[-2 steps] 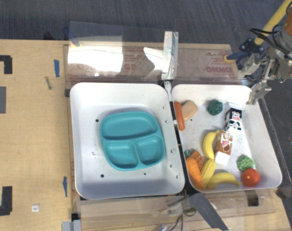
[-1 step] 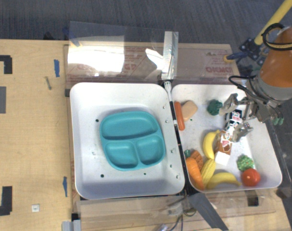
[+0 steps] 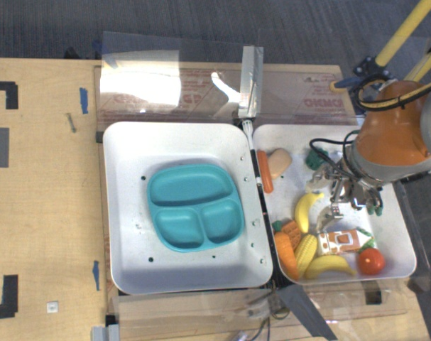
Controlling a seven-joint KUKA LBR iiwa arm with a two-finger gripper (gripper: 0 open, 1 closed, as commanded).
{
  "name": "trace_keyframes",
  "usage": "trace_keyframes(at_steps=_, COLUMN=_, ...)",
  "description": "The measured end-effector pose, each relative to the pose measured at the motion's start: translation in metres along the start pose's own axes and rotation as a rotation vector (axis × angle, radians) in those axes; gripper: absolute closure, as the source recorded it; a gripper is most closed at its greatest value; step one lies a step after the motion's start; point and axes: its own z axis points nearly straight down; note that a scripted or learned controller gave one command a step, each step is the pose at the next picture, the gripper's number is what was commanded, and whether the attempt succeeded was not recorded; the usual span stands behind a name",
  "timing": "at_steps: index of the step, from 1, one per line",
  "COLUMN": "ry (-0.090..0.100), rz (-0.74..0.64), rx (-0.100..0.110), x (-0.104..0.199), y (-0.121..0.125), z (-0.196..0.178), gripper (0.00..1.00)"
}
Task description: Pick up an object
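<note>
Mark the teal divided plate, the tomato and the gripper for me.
teal divided plate (image 3: 194, 206): camera view, raised divider between its compartments.
tomato (image 3: 371, 261): camera view, middle of its red skin.
gripper (image 3: 334, 208): camera view, between its fingertips.

**Two bins on the bench: contents by position**

Left bin (image 3: 123, 190): one divided tray (image 3: 195, 206), lying at its middle.

Right bin (image 3: 400, 226): toy food, mostly along the left wall and front edge. A sausage (image 3: 264, 172) lies against the left wall toward the rear, a bread roll (image 3: 279, 162) just beside it. A banana (image 3: 305, 210) sits near the middle. At the front-left corner lie a carrot (image 3: 285, 253) and a corn cob (image 3: 304, 251), touching. A second banana (image 3: 330, 265) lies along the front edge, a small box (image 3: 341, 242) just behind it, a tomato (image 3: 371, 261) at its right. The gripper (image 3: 341, 203) hangs over the bin's middle.
</note>
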Motion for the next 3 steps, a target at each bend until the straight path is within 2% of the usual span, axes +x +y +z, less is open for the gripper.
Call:
trace_keyframes(at_steps=1, ry=0.007, rz=-0.141, rx=-0.001, x=0.007, y=0.037, z=0.019, gripper=0.0)
trace_keyframes(at_steps=2, ry=0.0, rz=0.008, rx=-0.001, x=-0.047, y=0.041, z=-0.071, gripper=0.0)
trace_keyframes(at_steps=3, ry=0.016, rz=-0.014, rx=-0.002, x=0.022, y=0.017, z=0.016, gripper=0.0)
